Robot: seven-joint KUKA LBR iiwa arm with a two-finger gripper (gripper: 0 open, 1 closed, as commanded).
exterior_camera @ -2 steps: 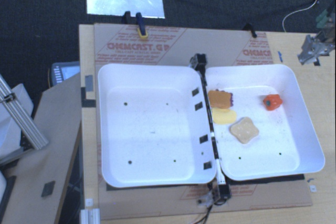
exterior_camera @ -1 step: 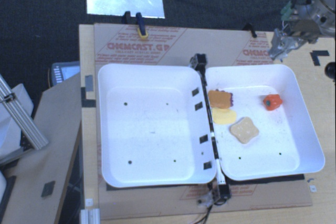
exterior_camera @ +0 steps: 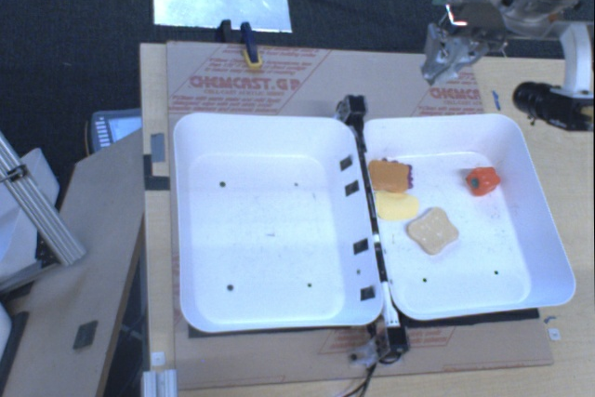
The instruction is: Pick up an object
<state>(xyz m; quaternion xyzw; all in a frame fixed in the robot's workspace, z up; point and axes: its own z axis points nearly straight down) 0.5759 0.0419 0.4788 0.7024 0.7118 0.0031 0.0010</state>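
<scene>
We read one clear piece of printing: the word "CHEMCAST" in red capitals on the brown protective sheet that covers the surface behind the left bin. Shorter characters follow it, possibly "GP", but we cannot make them out with certainty. The same red printing recurs on the sheet behind the right bin, where the end effector covers part of it, so we cannot read it whole. Fainter red lettering along the sheet's front edge is too small to read.
</scene>
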